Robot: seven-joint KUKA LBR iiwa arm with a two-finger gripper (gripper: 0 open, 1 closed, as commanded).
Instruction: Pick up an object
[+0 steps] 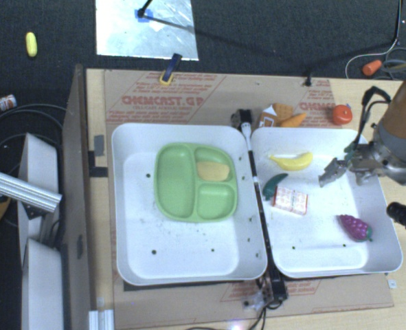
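yellow banana (291, 161) lies left of pincer (334, 171), apart, in rt bin (326, 260)

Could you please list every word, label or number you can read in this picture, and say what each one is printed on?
"CHEMCAST GP": red print on the brown board under the bins, top left.
The same red print, upside down and partly hidden, repeats along the board's other edges.
Red-and-white packet in the right bin: print too small to read.
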